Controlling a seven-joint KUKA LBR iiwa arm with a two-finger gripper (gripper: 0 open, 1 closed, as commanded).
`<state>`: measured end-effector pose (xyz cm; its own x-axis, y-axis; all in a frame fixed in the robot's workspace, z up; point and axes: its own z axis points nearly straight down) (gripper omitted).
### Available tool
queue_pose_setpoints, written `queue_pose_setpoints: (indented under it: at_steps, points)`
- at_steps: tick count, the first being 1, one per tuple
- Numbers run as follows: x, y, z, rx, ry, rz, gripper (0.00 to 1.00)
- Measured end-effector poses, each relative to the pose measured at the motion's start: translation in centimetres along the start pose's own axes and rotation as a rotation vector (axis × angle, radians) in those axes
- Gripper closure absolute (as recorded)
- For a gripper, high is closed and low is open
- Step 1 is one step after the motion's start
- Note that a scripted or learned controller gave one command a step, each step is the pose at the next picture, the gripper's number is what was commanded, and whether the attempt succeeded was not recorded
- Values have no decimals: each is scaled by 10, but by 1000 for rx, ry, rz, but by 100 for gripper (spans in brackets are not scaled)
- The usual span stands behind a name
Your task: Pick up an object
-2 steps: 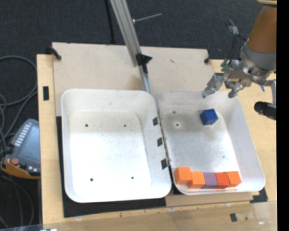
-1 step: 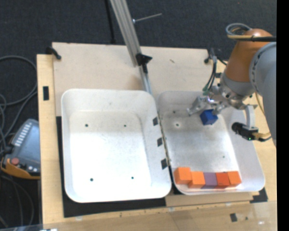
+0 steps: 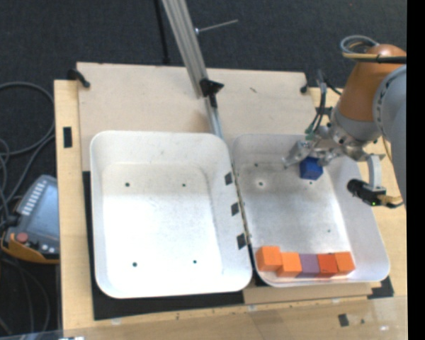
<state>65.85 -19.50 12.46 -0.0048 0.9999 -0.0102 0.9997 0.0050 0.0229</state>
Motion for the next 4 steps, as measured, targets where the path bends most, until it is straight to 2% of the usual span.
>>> queue_pose_setpoints:
  at_steps: [1, 2, 3, 4]
  points:
    - [23, -60, 10, 21, 8, 6, 0]
    - [8, 7, 35, 108, 32, 18, 0]
    - [-16, 2, 34, 86, 40, 12, 0]
    - [-18, 7, 34, 106, 40, 12, 0]
